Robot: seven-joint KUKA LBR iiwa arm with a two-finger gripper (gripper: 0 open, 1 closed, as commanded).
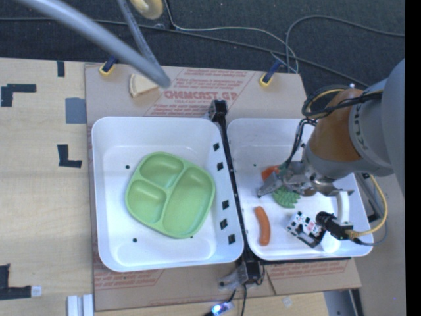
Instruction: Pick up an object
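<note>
Grey gripper hangs low in the right bin; can't tell if it's parted or closed. Tip sits btwn a small orange-red piece and a green bumpy object, touching or just above both. Orange sausage lies nearer the front; black-and-white item beside it. Left bin holds a green divided plate.

We take this for a robotics lab: two white bins clamped to a printed board, cables trailing at twelve o'clock, black tape marks at nine o'clock.
</note>
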